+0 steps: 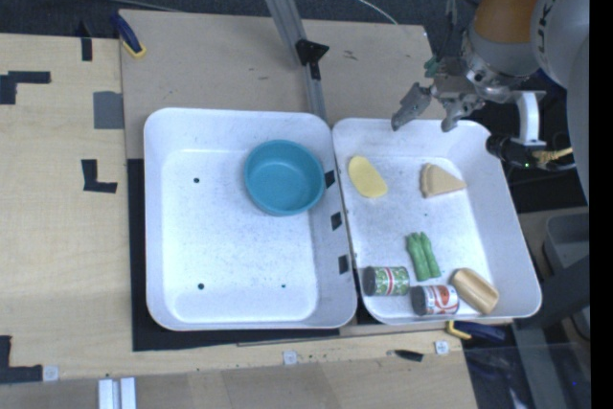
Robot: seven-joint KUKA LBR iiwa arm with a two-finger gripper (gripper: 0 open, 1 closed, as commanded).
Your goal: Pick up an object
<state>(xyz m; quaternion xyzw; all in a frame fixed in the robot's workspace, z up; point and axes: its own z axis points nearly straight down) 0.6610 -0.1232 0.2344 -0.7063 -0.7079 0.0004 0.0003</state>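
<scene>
A: Our gripper point(426, 115) hangs over the right bin's point(498, 206) far rim, fingers spread wide, holding nothing.

B: The yellow piece point(367, 177) and the wedge point(440, 180) lie just below. We pick the wedge, center over it, then descend straight, well apart from the cans point(386, 281).
</scene>
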